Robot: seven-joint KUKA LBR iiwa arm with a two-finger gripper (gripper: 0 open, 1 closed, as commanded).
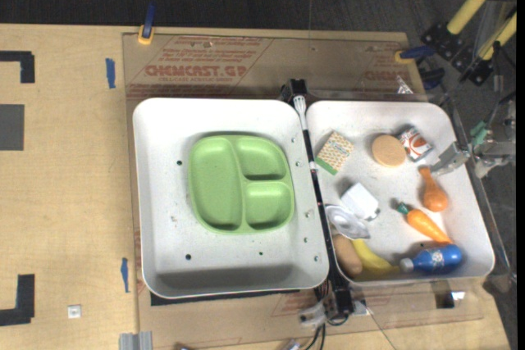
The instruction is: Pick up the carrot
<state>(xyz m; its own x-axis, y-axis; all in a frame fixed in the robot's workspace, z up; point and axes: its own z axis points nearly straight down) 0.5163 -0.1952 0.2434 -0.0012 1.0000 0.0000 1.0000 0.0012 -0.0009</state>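
The orange tapered carrot [426,224] with a green stub is lying in the right white shallow bin [467,176]; the end effector [456,157] is blurring at the rim, its state unclear

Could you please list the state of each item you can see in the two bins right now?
Carrot: lying flat in the right bin, ungrasped.
Green tray: upright in the left bin, compartments bare.
Banana: lying against the right bin's front wall.
Blue bottle: on its side.
End effector: above the right bin's right edge, holding nothing visible.
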